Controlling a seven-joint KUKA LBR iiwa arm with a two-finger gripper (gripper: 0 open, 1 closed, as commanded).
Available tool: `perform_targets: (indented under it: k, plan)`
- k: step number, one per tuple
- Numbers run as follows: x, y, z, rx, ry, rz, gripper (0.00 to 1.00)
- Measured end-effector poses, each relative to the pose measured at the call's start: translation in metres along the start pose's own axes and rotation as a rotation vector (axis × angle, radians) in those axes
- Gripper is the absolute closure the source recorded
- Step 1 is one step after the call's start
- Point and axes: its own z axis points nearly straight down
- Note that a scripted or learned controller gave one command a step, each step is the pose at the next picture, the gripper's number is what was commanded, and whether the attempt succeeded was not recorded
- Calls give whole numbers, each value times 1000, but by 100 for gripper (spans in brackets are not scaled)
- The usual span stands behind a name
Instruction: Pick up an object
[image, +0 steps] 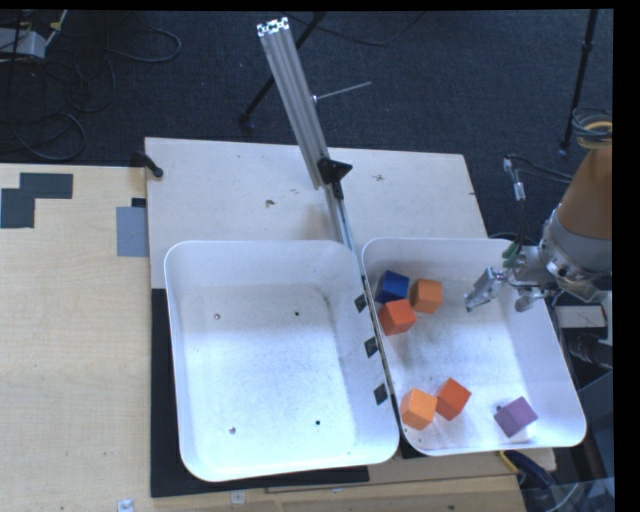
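The right bin (560, 350) holds several small cubes. A blue cube (394, 285), an orange cube (428, 295) and a red-orange cube (398, 316) cluster at its far left corner. Near the front lie another orange cube (418, 408), a red-orange cube (453, 397) touching it, and a purple cube (515, 416) off to the right. My gripper (500, 294) hangs over the bin's far right part, right of the orange cube and apart from it. It is open, with nothing between its fingers.
The left bin (260, 360) sits beside the right one, a divider with black clips (370, 345) between them. A slanted aluminium rail (300, 110) rises behind the bins. The arm's grey and orange body (590, 215) stands at the right edge.
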Motion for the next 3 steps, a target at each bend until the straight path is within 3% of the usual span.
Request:
perform_targets:
  k: [1,2,3]
  plan:
    - [45,31,87,2,0,0,0]
    - [65,64,110,7,-3,-2,0]
    - [67,64,100,9,-1,-6,100]
